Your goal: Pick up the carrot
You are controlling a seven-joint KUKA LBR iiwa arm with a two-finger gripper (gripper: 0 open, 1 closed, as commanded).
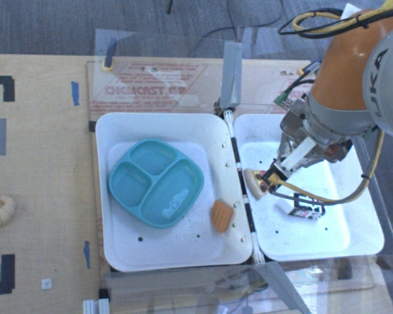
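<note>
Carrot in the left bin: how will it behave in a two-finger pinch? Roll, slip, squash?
The carrot is a short, stubby orange chunk lying flat on the bin floor, so it probably won't roll far. It looks small and likely light. Its rounded sides might slip from a pinch. Whether it's hard or soft can't be told.

A clear sheet (154, 87) taped to the bench at twelve o'clock from the left bin (118, 126) bears faded red lettering, too blurred to read. At two o'clock, dark letters on the arm (373, 51) look like "UK", cut off by the picture's edge.
</note>
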